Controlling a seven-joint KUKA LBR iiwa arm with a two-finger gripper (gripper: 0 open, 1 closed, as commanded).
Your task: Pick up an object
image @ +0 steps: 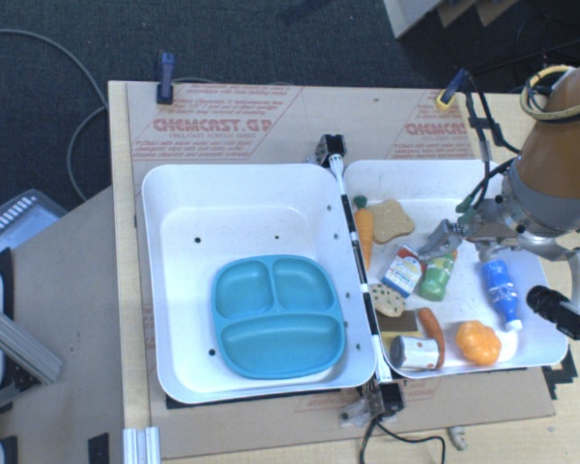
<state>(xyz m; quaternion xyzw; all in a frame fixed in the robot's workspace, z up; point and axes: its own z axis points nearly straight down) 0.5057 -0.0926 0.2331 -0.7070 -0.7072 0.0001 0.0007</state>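
The right bin holds several small items: a carrot, a slice of toast, a small white and blue carton, a green bottle, a blue bottle, an orange fruit, a sausage, a can and a cookie. My gripper hangs over the middle of this bin, its grey fingers pointing left, just above the green bottle and right of the carton. Nothing shows between the fingers.
The left bin holds a blue divided plate. A black clamp sits at the top of the divider between the bins. The arm's orange band rises at the right over the bin's edge.
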